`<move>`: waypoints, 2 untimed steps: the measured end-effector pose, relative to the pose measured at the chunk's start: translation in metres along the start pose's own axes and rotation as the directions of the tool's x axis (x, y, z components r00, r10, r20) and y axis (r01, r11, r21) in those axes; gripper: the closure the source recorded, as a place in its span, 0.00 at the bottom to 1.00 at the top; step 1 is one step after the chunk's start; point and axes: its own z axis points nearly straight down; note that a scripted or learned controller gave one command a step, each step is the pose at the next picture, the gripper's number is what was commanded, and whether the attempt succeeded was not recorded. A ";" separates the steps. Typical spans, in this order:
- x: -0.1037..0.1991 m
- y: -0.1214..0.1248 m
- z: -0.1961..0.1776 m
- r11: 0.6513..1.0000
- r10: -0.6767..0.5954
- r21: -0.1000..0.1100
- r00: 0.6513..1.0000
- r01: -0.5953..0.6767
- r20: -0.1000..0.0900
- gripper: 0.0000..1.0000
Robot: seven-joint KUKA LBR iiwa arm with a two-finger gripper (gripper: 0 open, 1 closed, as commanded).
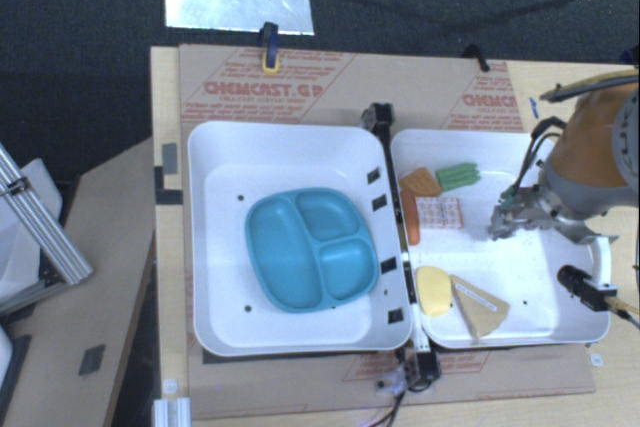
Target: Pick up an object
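- Plate point(305, 250), blue with 3 compartments, lies in the left bin point(215, 155), far left of the claw.
- Orange piece point(420, 182), green piece point(457, 176), pink wafer point(438, 212) sit just left of it.
- Yellow piece point(433, 290) and tan wedge point(482, 307) lie below-left.
- Claw point(503, 218) hangs over the right bin point(540, 330) floor; whether released or clenched, cannot tell.

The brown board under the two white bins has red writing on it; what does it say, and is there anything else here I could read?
"CHEMCAST GP" in red on the brown board, behind the left bin.
A second red print at the board's right corner, behind the right bin, too blurred and slanted to read.
No other text is readable.
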 end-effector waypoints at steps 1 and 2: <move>-0.001 0.003 -0.065 1.000 -0.003 -0.004 1.000 0.003 0.001 1.00; -0.007 0.004 -0.109 1.000 -0.003 -0.002 1.000 0.003 0.001 1.00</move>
